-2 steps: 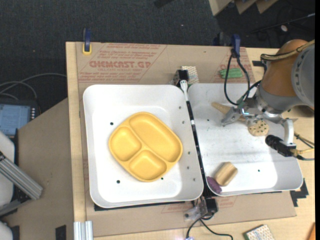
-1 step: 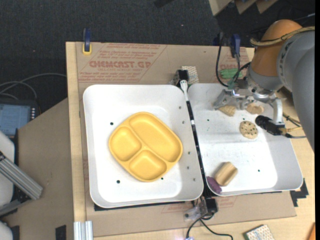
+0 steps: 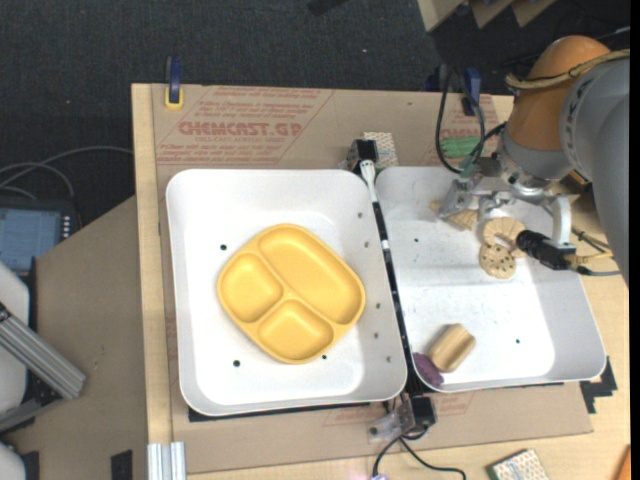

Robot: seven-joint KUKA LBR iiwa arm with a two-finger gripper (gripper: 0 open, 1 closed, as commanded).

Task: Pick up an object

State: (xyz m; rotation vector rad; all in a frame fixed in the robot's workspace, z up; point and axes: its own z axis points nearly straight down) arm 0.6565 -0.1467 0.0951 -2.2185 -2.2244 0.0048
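Camera view, upper right: pincer (image 3: pixel 470 200) low in right bin (image 3: pixel 560 348), grip state cannot be told. Candidate objects: perforated tan disc (image 3: pixel 497 257) just beside; tan cylinder (image 3: pixel 451 347) lower centre. Advice: centre over one item before closing.

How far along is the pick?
Done: the gripper is down in the right bin, at its far end. In hand: nothing visibly held. Left: grasp and lift; the perforated tan piece sits beside it, the tan cylinder lies near the front.
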